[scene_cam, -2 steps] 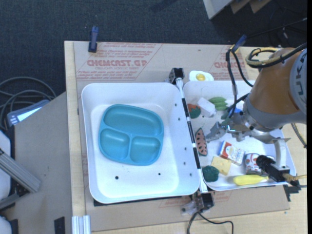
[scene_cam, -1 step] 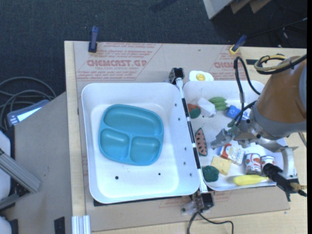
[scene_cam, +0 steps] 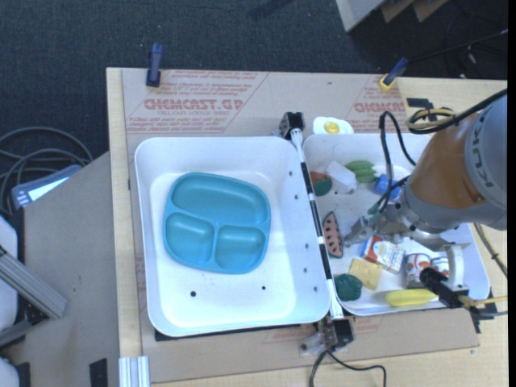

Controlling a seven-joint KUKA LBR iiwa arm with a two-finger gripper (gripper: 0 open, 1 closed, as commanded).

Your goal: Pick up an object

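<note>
- Hovered low over right bin, tool amid cluttered toys; finger state impossible to tell.
- Nearest candidates: cheese wedge at five o'clock, banana beyond.
- Likely reaching step; next, descent and grip.

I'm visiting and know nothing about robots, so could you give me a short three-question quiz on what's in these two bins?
1. True or false: the blue divided tray lies in the left bin.
2. Which lies nearest the right bin's front edge? A) yellow banana B) watermelon slice C) green pod
3. Fill in: the arm reaches over the ____ bin.

Key: 1 true; 2 A; 3 right.
</note>
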